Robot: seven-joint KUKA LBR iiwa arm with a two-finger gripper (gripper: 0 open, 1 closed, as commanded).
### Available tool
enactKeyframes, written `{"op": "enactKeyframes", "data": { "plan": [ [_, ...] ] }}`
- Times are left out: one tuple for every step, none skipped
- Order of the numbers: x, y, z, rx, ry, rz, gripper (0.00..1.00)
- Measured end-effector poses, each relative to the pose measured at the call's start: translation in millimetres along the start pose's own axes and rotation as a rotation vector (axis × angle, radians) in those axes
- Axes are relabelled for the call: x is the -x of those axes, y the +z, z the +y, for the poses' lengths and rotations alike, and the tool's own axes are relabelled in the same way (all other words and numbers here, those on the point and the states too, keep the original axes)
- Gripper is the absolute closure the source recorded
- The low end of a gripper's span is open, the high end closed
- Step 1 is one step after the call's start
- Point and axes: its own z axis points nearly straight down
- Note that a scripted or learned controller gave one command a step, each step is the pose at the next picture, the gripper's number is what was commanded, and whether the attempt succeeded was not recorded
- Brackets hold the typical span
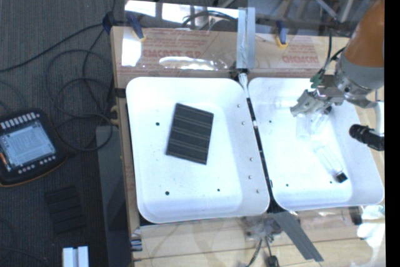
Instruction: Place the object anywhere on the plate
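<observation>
A dark ribbed rectangular plate [189, 133] lies flat in the middle of the left bin [144, 197], turned slightly. A clear tube-like object [328, 159] with a small black end [340, 177] lies in the right bin [294, 194], toward its front right. My gripper [311, 108] hangs over the upper middle of the right bin, up and to the left of the clear object and apart from it. Its fingers stand open and hold nothing.
A grey divider strip [256, 134] runs between the two bins. A cardboard wall with tape [206, 50] stands behind them. A black part of the arm [365, 134] juts over the right bin's right side. A pendant [25, 147] lies on the floor at left.
</observation>
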Motion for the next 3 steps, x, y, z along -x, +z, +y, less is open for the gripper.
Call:
{"op": "enactKeyframes", "data": {
  "plan": [
    [-34,-97,-8,0.000,0.297,0.001,1.00],
    [-97,-9,9,-0.003,0.352,0.004,1.00],
    [-173,20,7,-0.002,0.187,0.004,1.00]
  ]
}}
